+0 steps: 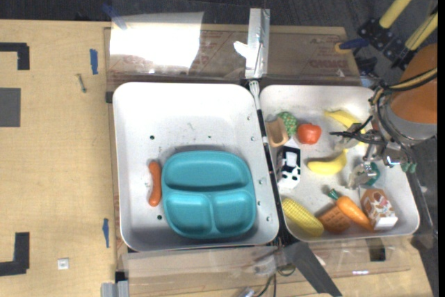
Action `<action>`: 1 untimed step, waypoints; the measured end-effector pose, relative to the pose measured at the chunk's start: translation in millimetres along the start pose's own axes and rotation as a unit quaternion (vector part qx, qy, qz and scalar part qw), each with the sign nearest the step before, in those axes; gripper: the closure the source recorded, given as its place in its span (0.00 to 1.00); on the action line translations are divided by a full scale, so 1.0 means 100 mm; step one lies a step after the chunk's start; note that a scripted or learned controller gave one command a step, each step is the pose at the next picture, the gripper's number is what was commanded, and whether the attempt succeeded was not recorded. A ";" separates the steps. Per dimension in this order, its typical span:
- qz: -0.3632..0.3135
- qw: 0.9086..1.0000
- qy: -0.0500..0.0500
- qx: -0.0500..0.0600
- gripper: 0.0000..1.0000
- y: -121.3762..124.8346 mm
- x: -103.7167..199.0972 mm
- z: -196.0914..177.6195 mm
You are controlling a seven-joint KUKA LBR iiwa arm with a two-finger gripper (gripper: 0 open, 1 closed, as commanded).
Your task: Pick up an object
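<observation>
Toy banana (327,165), the likeliest target, lies mid-bin in the right bin (410,219), just left of the gripper (363,174). Jaws hang low over the bin floor; whether released or clenched cannot be told. Carrot (351,209) and corn cob (302,216) lie nearer the banana's front side, tomato (309,133) behind it. Step in hand, judged: approach. Next: centre over one toy, descend, clench.

Two white bins (132,108), one teal tray (207,193), one sausage (154,183), two bananas (327,165), one tomato (309,133), one carrot (350,209), one corn cob (302,216)
</observation>
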State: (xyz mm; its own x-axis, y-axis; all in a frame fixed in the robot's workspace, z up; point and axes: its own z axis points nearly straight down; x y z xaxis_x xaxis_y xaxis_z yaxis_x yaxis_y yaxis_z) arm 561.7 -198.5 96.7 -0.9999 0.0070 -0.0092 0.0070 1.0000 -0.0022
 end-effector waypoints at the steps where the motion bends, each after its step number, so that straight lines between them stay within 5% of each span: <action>1: 0.096 0.995 0.000 0.000 0.00 -0.24 -0.32 0.09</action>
State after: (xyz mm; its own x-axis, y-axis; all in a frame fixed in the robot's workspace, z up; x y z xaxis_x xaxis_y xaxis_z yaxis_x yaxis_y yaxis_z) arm 593.8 -222.6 87.6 -0.9802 0.1978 -0.0097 0.1978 0.9802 -0.0002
